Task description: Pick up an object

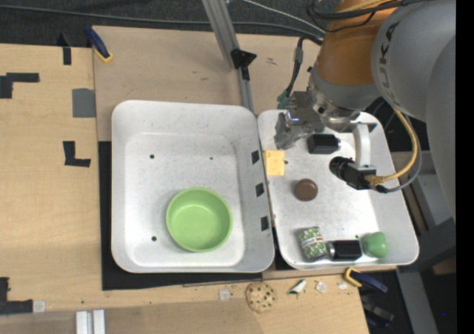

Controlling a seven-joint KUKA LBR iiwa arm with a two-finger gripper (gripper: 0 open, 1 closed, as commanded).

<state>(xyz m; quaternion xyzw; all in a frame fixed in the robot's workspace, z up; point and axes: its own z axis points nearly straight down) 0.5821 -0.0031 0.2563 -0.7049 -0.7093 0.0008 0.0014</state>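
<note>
You are looking down on two shallow white bins side by side on a wooden bench. The left bin (pixel 129 121) holds a lime-green bowl (pixel 198 220), sitting upright toward its 6 o'clock side.

The right bin (pixel 385 169) carries the small things. A yellow block (pixel 275 163) lies at the bin's 9 o'clock edge, just beside the divide between the bins. A brown round object (pixel 305 190), too small to name more exactly, sits near the bin's middle, at 4 o'clock from the yellow block and apart from it. Along the 6 o'clock edge you have three items in a row: a green-and-white patterned packet (pixel 312 243), a black rectangular object (pixel 345 250) just beside it at 3 o'clock, and a green rounded object (pixel 375 244) touching or nearly touching the black one's 3 o'clock end.

The arm (pixel 415 36) comes in from 3 o'clock, its orange band showing above the wrist. The gripper (pixel 287 131) hangs over the right bin's 11 o'clock corner, just at 12 o'clock of the yellow block. You cannot tell from this angle how its tips stand, and nothing is seen held by it.

Outside the bins, a speckled round object (pixel 258 297) lies on the bench at 6 o'clock of the gap between them.
</note>
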